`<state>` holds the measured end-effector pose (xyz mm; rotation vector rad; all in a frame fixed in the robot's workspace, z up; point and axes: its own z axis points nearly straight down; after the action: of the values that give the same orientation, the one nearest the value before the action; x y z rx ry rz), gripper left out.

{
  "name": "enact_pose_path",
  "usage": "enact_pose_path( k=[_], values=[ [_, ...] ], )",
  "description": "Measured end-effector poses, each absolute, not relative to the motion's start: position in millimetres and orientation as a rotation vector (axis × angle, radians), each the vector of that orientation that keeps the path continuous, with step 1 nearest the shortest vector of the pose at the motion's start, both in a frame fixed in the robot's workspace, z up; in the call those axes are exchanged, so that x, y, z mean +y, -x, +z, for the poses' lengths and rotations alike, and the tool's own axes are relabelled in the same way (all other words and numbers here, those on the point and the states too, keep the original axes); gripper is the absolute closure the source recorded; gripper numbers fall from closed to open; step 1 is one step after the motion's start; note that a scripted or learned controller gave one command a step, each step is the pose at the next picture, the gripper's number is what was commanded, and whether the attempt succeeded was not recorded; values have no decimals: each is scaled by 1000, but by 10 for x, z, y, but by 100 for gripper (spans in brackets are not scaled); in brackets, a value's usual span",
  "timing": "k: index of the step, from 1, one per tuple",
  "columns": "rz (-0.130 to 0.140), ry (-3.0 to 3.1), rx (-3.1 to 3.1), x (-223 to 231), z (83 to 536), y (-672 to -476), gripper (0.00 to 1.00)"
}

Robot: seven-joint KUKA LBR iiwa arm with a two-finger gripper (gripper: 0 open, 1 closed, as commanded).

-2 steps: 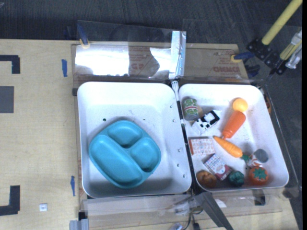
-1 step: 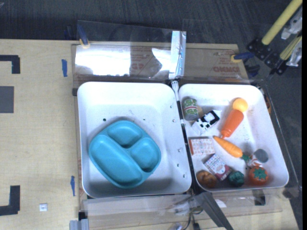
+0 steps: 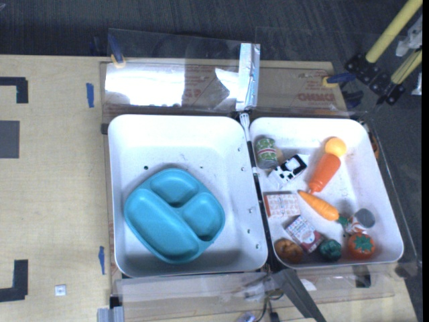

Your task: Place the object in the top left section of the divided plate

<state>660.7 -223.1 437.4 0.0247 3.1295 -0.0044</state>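
Clutter is the main hazard: the right bin (image 3: 385, 200) holds its things packed close, so a grab aimed at one could catch or nudge a neighbour. No tool is to be seen, so I cannot tell whether it is apart or together, and nothing is held. The task names no particular object; whichever is picked lies in the right bin, well apart from the plate (image 3: 173, 214), which sits alone in the left bin (image 3: 134, 139). The plate lies turned at an angle, so its top left section is easy to mistake for the next one. Counted: two bins, one blue plate with three sections, one bottle (image 3: 326, 164), one carrot (image 3: 319, 205), one can (image 3: 267, 151), one cow (image 3: 289, 168), one card (image 3: 281, 204), one packet (image 3: 300, 230), one tomato (image 3: 361, 243), and a few small round pieces too unclear to name.
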Motion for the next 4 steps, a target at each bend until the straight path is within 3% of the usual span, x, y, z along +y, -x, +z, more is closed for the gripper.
enact_pose_path(
  k=[2,3,4],
  values=[
    [-6,339,3111,-2192,4375,-6675,0],
    [-7,945,2984,-2224,4375,-6680,0],
    [-8,1174,2901,-2220,4377,-6681,0]
  ],
)
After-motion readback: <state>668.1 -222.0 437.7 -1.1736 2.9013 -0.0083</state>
